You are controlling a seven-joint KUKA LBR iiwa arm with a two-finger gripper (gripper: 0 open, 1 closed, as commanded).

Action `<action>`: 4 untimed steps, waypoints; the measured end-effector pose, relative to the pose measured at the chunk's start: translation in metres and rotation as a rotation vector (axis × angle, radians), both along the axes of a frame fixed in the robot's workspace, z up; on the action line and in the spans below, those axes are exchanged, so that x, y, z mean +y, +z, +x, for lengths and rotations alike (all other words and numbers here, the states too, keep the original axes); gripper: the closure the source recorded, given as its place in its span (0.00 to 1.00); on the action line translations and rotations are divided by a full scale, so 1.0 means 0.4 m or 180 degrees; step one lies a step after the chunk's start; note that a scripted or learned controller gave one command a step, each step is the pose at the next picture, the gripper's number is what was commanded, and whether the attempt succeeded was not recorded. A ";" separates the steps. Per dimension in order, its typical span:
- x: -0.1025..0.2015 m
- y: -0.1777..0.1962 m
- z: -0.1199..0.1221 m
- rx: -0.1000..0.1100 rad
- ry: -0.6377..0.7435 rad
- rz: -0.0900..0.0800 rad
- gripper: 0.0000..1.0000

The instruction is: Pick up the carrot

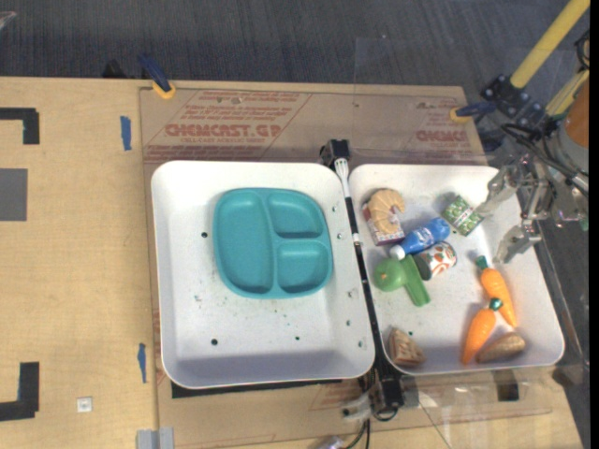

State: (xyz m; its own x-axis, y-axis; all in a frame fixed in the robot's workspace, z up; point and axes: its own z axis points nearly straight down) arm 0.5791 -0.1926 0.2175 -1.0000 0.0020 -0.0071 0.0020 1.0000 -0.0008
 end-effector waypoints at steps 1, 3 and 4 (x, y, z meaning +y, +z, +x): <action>-0.013 -0.303 0.007 0.0006 0.0206 0.0000 0.00; -0.078 -0.320 -0.186 -0.0013 0.0760 -0.0012 0.00; 0.032 -0.318 -0.206 -0.0023 -0.0517 -0.0003 0.00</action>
State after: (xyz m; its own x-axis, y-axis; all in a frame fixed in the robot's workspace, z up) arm 0.4967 -0.1799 0.0903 -0.9864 0.1638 -0.0143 0.1638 0.9865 -0.0013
